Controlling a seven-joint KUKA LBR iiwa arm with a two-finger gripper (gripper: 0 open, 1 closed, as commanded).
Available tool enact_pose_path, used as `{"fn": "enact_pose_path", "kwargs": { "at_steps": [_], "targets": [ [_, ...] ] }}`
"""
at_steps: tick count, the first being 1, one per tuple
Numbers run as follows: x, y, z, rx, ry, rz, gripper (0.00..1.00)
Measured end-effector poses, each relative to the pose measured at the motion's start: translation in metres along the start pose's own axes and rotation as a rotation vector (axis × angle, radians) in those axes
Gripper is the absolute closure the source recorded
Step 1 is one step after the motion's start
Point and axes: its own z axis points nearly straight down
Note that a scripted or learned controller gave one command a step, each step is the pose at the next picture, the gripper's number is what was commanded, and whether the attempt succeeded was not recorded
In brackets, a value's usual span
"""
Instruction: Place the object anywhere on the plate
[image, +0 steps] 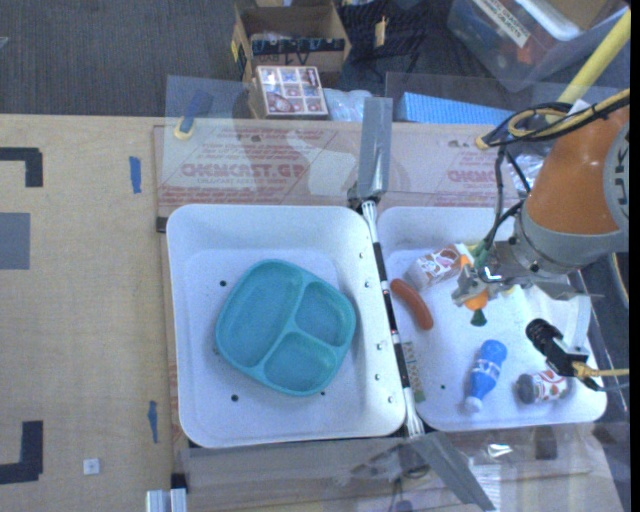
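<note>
Right of the teal plate (287, 326), in the neighbouring bin (590, 405), I see my gripper (480, 288) low over an orange carrot (479, 297) beside the sausage (411, 303); finger spread I cannot tell

Bench top (80, 330): pale wood, with black corner marks and blue tape strips.
Cardboard sheet (300, 170): flat behind the bins, printed red.
Open cardboard box (290, 45): on the dark floor beyond.
Light: even, soft.

Smooth teal plastic plate (286, 326), matt white bins (190, 240), cardboard backing (270, 170)
</note>
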Motion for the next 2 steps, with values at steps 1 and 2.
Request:
{"fn": "enact_pose_path", "kwargs": {
  "at_steps": [1,2],
  "targets": [
    [0.086,0.002,0.003,0.003,0.002,-0.026,1.00],
    [0.157,0.013,0.002,-0.001,0.000,-0.107,1.00]
  ]
}}
